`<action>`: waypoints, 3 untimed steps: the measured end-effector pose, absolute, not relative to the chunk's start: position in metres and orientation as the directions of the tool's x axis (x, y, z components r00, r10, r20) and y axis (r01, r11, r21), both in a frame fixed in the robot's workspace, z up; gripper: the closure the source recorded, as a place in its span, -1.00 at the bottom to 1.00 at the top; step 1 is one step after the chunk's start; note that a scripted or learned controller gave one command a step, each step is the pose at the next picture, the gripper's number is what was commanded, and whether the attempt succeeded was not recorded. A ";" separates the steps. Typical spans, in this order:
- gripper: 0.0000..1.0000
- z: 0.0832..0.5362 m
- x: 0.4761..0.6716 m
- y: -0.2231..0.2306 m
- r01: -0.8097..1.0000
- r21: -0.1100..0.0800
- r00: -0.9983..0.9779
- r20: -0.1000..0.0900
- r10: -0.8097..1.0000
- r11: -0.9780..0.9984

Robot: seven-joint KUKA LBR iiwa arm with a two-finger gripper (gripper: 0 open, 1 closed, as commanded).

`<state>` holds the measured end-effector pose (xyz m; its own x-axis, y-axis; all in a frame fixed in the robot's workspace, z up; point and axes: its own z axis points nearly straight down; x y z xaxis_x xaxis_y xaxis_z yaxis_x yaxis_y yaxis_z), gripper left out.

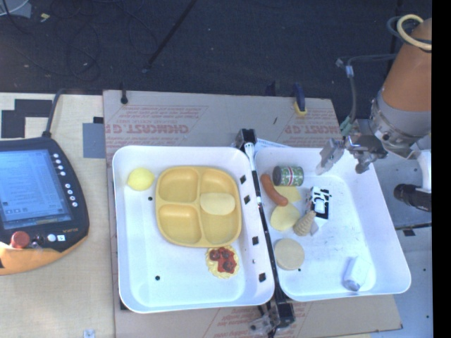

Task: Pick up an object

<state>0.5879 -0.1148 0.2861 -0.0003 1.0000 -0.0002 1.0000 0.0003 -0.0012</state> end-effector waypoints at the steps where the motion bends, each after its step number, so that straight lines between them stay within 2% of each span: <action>1: -1.00 0.179 0.623 -0.150 1.000 -0.011 0.002 0.000 1.000 -0.002; 2: -1.00 0.100 0.627 -0.172 1.000 0.001 0.000 -0.001 1.000 0.000; 3: -1.00 0.091 0.600 -0.132 1.000 0.006 0.000 -0.003 1.000 0.000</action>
